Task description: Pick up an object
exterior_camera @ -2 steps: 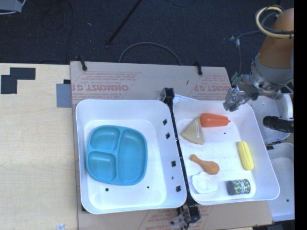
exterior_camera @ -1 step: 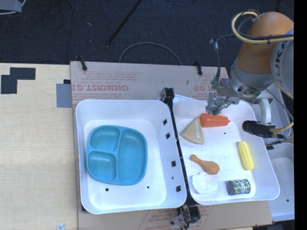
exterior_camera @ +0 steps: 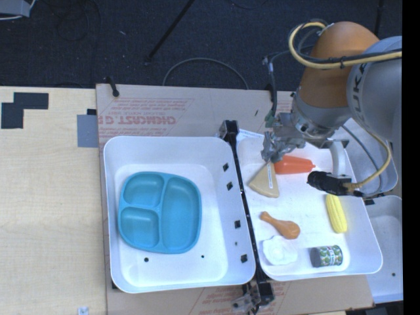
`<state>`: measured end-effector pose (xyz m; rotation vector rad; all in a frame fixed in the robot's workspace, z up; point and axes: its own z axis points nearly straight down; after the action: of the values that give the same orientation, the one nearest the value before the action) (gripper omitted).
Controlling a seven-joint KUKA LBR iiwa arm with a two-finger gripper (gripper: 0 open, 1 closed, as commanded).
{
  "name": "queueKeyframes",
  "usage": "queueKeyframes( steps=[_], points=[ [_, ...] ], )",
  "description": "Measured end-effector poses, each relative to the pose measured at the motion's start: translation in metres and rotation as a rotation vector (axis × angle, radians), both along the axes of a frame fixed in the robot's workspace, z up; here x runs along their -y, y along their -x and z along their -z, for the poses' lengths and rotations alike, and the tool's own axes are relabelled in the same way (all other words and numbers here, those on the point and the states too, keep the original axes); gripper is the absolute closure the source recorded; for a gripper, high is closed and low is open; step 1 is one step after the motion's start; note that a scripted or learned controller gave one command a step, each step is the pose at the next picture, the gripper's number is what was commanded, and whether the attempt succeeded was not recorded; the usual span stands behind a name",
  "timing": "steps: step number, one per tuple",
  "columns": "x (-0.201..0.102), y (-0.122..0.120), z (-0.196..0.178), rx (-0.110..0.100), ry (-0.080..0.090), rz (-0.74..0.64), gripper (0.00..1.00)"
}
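In right bin (exterior_camera: 303, 203), carrot (exterior_camera: 294, 165) just beside tool (exterior_camera: 273, 153)

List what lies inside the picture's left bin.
A blue plate with three compartments lies in the bin. The bin floor beneath the plate is covered.

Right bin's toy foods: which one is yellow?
The corn cob by the right wall of the right bin; the carrot is orange, the wedge beige, the drumstick brown.
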<state>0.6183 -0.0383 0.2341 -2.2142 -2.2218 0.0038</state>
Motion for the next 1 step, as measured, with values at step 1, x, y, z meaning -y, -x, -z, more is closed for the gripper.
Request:
queueKeyframes(
  steps=[1],
  points=[
    [-0.0508,0.0009,0.0119,0.000,0.000,0.000,1.00]
  ],
)
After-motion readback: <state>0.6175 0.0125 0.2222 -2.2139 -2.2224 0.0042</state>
